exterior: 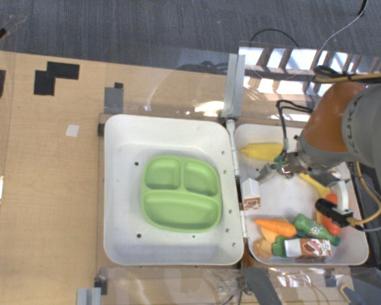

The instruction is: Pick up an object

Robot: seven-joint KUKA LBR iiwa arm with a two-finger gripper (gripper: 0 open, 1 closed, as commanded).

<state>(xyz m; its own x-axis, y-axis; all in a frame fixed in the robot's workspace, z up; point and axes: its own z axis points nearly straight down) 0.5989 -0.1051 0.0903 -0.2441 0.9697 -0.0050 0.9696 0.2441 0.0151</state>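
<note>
So from the overhead camera I'm reaching in from the right, my gripper [280, 166] hanging low over the right shallow white bin [357, 253], near its top-left part. Honestly can't tell whether anything is in my grasp or how wide I'm spread; that bit is too small and cluttered to read.

Closest candidate is the yellow plastic corn-shaped toy [262, 150], lying just beside me up by the bin's top edge. I reckon that's the one to go for: come straight down over its fat middle, straddle it across the short axis, and stay off the bin wall so I don't wedge it against the divider.

Counting what's in my bin: one yellow toy, one small white carton with a brown label [251, 196], one orange carrot-shaped toy [275, 226], one green toy [315, 226], one bottle with a red-brown label [308, 248], one red piece [328, 213].

The left white bin [121, 196] holds one green three-compartment plastic plate [181, 193]. Two bins total on the wooden worktop [42, 192].
</note>
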